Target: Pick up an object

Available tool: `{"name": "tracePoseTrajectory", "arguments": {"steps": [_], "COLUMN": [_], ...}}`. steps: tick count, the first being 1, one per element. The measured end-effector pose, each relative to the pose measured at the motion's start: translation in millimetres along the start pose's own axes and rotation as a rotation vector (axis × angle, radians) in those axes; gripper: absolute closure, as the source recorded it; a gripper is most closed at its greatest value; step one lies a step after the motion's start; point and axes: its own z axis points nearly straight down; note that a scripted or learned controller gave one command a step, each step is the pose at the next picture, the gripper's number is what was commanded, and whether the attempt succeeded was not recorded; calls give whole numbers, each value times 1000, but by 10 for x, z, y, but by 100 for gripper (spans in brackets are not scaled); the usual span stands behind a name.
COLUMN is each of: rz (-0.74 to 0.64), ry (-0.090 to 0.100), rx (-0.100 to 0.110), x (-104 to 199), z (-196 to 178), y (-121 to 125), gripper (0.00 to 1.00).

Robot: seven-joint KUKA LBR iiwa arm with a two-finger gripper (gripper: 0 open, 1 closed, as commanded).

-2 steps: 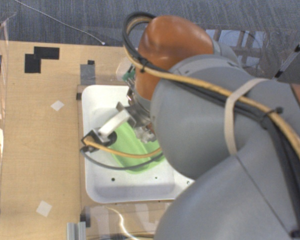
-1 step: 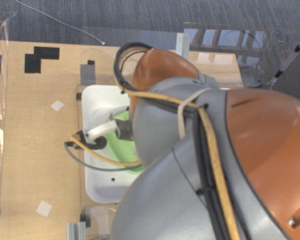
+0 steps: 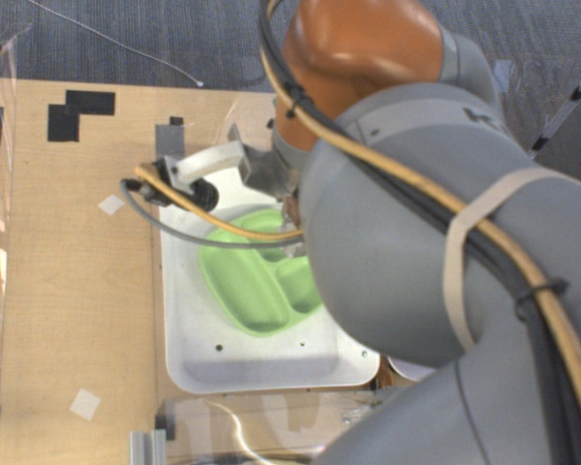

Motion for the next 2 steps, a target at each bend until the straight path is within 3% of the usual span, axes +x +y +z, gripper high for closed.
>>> {"name": "tracePoseTrajectory", "arguments": {"steps": [1,2], "rz": [16,13], "ry": [-16,-16], "rx": [-11,-9], "x": [-71,-12], "z": [910,1430], "y": [14,27], "gripper": [100,100]}}
